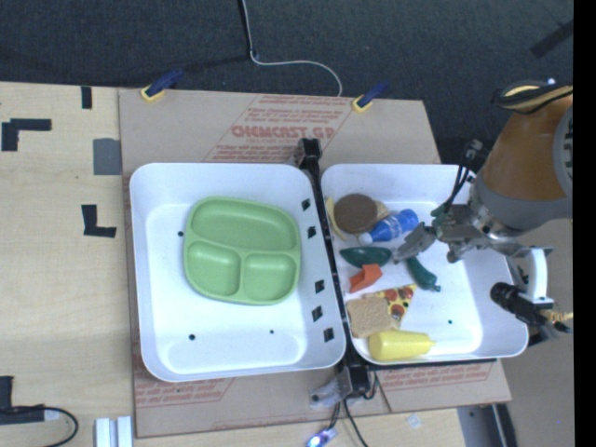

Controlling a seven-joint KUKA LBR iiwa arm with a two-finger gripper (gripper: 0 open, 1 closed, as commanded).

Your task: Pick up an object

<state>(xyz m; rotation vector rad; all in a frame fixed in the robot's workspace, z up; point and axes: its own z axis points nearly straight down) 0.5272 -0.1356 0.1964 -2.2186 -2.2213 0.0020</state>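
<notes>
The right bin (466, 329) holds several toy foods. A brown round piece (353, 212) and a blue bottle (395, 224) lie at the back left, with a dark green piece (366, 254) and an orange piece (365, 277) below them. A toast slice (367, 315), a pizza slice (400, 298) and a yellow piece (400, 345) lie near the front. My gripper (436, 247) hangs open over the middle of this bin, just right of the blue bottle. A thin teal piece (425, 274) lies just below its fingers. Nothing sits between the fingers.
The left bin (158, 343) holds a green divided plate (242, 250). A black divider with clips (321, 250) runs between the bins. The arm's orange band (526, 156) stands over the right bin's far right edge. A cable (279, 61) trails across the cardboard behind.
</notes>
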